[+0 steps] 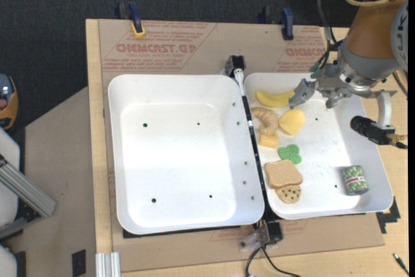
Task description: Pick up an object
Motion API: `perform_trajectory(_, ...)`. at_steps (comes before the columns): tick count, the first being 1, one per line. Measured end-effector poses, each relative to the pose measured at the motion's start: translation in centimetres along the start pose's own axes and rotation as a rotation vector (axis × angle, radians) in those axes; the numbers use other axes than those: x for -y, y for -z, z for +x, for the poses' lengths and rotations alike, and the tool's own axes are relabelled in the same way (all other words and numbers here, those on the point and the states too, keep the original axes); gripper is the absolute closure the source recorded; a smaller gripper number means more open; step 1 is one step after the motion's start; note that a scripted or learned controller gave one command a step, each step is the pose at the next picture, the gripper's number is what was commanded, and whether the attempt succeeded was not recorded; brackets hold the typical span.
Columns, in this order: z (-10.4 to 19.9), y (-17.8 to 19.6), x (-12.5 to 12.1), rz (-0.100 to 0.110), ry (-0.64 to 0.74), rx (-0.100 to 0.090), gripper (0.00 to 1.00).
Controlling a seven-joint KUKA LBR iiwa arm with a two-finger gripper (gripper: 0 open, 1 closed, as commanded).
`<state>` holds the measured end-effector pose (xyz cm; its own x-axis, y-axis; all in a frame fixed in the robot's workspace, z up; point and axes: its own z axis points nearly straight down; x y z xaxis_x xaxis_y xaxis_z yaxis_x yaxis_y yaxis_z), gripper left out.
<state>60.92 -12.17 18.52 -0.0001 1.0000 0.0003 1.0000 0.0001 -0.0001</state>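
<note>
While the left bin (175, 152) sits at frame centre, the right bin (324, 198) holds a banana (273, 98), lemon (292, 121), bread (283, 174) and can (355, 180); the end effector (305, 93), grip unclear, hovers beside the banana at upper right.

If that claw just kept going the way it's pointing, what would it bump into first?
Probably the banana: the claw slants down-left toward its right end. The yellow lemon-like piece sits just below that line, and height above the right bin is unclear.
</note>
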Motion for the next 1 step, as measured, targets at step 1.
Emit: perform_trajectory(1, 1.37, -8.08, 0.29, -0.001, -0.001, -0.001, 0.00)
